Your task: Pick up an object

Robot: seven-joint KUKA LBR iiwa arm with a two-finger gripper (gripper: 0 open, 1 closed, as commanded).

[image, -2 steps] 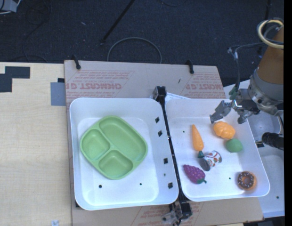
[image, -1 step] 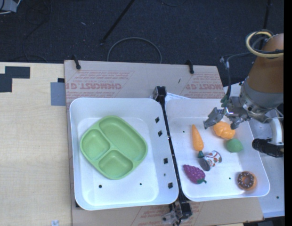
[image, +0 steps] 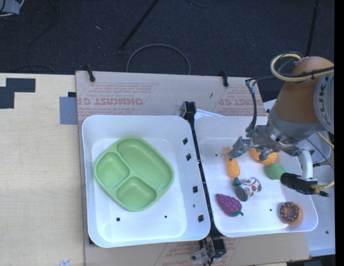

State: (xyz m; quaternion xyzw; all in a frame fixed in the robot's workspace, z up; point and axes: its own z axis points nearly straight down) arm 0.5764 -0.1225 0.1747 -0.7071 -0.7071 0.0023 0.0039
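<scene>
Pale wooden tabletop (image: 33, 176) carries two white bins. Left bin (image: 100, 226) holds a green divided plate (image: 133, 172). Right bin (image: 261, 226) holds an orange carrot-like toy (image: 233, 167), purple grapes (image: 229, 204), a doughnut (image: 290, 212), a green piece (image: 274, 170) and an orange fruit (image: 263, 155). End effector (image: 255, 144) hangs over that fruit, crowded by neighbours; whether its grip is spread I cannot tell.

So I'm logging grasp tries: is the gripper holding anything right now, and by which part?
Cannot be told. The gripper hangs low in the right bin beside the orange toy and the carrot, but the wrist hides its tips.
</scene>
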